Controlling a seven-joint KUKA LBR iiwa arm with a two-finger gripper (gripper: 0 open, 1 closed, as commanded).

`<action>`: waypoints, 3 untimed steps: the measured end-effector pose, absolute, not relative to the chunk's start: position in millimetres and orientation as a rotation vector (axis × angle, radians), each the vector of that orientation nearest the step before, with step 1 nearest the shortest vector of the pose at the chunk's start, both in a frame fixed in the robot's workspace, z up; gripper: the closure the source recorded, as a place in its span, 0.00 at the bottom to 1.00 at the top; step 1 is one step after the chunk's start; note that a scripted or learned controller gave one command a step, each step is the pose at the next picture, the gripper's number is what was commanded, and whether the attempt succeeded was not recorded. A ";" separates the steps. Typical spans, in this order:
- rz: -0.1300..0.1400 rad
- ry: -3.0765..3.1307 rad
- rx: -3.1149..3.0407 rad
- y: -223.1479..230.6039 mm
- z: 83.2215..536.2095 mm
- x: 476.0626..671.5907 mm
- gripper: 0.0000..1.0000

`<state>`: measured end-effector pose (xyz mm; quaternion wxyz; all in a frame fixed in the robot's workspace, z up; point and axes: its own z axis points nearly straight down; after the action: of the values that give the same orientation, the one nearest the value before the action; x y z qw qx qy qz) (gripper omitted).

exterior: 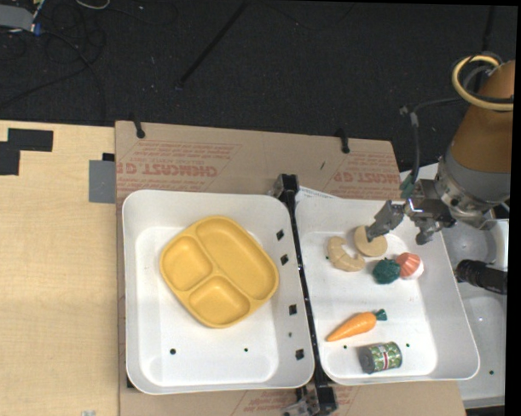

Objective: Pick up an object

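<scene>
The arm (483,134) is grey below an orange band, with a yellow cable (470,74) looped at its top. The gripper (405,221) is grey metal with dark fingers (383,222).

The arm (484,117) is cut off at the top right; the can's (381,357) label is unreadable.
</scene>
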<state>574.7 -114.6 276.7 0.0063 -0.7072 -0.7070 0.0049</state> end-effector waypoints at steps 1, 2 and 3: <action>0.008 -2.218 -2.216 -114.7 280.8 576.1 0.00; 0.012 -2.214 -2.214 -116.9 233.7 576.9 0.00; 0.013 -2.213 -2.213 -114.4 168.9 582.9 0.00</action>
<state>582.9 -114.4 168.9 0.0059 -0.7071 -0.7071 0.0042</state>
